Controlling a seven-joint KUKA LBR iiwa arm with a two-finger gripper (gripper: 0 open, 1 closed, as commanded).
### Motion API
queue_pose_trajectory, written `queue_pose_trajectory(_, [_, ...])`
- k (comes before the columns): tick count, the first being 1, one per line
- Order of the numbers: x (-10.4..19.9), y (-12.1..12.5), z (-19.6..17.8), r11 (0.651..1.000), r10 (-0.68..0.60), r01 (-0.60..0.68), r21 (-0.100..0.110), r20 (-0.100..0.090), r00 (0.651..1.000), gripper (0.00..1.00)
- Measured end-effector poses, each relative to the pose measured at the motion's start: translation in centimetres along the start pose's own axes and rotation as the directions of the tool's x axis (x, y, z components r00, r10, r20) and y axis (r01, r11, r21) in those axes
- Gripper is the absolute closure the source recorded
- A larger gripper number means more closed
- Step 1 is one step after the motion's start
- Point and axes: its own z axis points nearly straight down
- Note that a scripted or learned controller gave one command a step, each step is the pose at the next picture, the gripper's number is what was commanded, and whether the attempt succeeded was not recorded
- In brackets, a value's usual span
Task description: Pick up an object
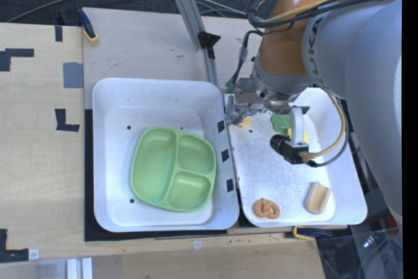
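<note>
My gripper (pixel 236 112) hangs low over the far left corner of the right bin (pixel 346 206), close to the wall shared with the left bin. A small yellow object (pixel 245 119) lies right beside it, partly hidden under the wrist. A green object (pixel 281 122) peeks out from under the arm, a little to the right. At the front of the right bin lie a brown pretzel (pixel 266 208) and a tan block (pixel 317 197), both well away from the gripper.
The left bin (pixel 111 114) holds a light green divided plate (pixel 174 168). A black unit with a yellow cable (pixel 290 147) hangs off the wrist over the right bin. A slanted metal post (pixel 186 0) rises behind the bins.
</note>
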Motion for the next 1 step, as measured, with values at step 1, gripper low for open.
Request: queue_pose_trajectory(1, [5.41,0.47,-1.59,1.000,0.000,0.000,0.000,0.001,1.000,1.00])
